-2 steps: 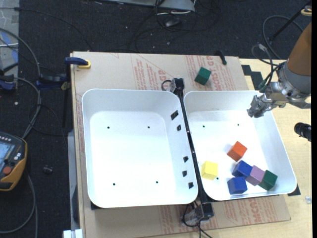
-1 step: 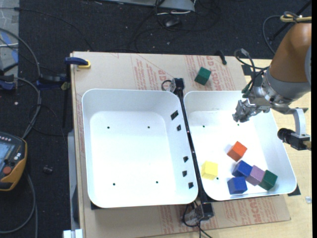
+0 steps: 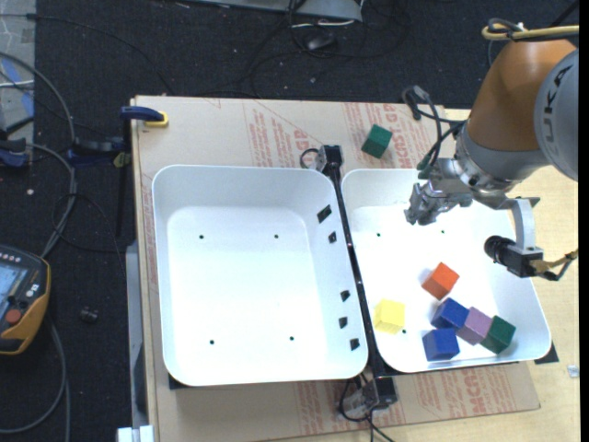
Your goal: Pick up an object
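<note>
The gripper (image 3: 425, 206) hangs over the upper part of the right bin (image 3: 386, 187), with nothing seen between its fingers; whether they are apart or together cannot be told. Relative to the gripper, the orange cube (image 3: 443, 280) lies below, and beyond it the yellow cube (image 3: 390, 316), two blue cubes (image 3: 443, 343), a purple cube (image 3: 478, 323) and a green cube (image 3: 500, 332) cluster together. Another green cube (image 3: 377, 141) rests on the worktop (image 3: 239, 132) above the bin
</note>
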Tool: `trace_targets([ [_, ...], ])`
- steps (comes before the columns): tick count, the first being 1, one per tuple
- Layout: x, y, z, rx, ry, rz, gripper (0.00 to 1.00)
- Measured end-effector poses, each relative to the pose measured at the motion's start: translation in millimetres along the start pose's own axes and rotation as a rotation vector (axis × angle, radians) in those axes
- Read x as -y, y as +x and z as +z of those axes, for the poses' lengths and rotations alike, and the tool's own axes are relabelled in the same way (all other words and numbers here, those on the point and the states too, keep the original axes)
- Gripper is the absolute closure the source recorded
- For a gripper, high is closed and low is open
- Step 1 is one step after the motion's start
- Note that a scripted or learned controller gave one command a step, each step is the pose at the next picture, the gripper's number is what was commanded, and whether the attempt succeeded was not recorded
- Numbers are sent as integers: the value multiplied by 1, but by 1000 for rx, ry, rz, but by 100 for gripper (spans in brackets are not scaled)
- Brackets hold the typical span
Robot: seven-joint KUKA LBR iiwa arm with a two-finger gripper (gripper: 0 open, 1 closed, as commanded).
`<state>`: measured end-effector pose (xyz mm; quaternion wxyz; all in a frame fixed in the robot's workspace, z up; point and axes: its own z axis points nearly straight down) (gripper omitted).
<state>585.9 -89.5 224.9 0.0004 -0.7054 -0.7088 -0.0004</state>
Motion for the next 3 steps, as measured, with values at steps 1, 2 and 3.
trace_targets([
  [1,14,54,8,0,1,1,100],
  [2,16,113,10,0,1,-1,100],
  [3,27,168,-8,0,-1,-1,100],
])
